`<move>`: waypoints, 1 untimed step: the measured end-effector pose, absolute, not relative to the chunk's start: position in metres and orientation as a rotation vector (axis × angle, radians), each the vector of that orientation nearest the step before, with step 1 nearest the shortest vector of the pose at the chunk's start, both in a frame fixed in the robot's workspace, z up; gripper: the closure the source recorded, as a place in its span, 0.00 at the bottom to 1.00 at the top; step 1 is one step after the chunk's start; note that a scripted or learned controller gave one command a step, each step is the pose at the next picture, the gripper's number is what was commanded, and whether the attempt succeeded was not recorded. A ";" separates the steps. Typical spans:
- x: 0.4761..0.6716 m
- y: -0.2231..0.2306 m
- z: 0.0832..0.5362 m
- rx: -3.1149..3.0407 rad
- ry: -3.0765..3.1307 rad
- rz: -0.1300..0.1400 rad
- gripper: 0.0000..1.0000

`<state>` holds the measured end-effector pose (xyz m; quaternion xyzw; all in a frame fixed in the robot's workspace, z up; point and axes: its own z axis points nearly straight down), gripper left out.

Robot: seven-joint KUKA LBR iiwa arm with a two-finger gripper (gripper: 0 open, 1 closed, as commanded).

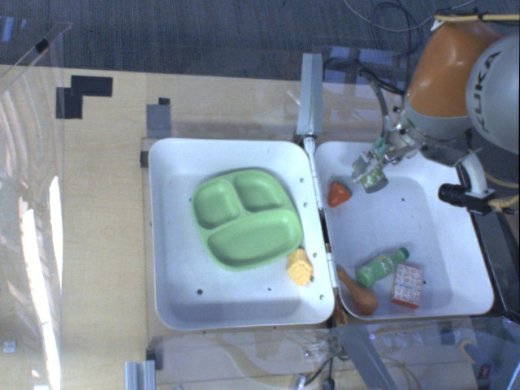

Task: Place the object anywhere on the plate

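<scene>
A green three-section plate (246, 218) lies in the left bin (175, 242). A yellow corn-like piece (300, 267) sits in that bin just off the plate's lower right rim. In the right bin (443, 218) lie a small red-orange piece (339, 192) near the left wall, a green bottle (380, 268), a brown sausage-like piece (358, 292) and a small red-and-white packet (407, 286). My gripper (370, 171) hangs over the upper part of the right bin, a little right of and above the red-orange piece, with nothing seen between its fingers.
A metal divider (309, 96) runs between the two bins at the back. Black cables (382, 6) loop behind the arm at the upper right. A clear panel (32, 177) stands along the left of the bench.
</scene>
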<state>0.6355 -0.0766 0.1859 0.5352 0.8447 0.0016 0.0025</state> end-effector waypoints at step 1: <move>0.616 -0.003 0.186 1.670 2.656 0.006 1.00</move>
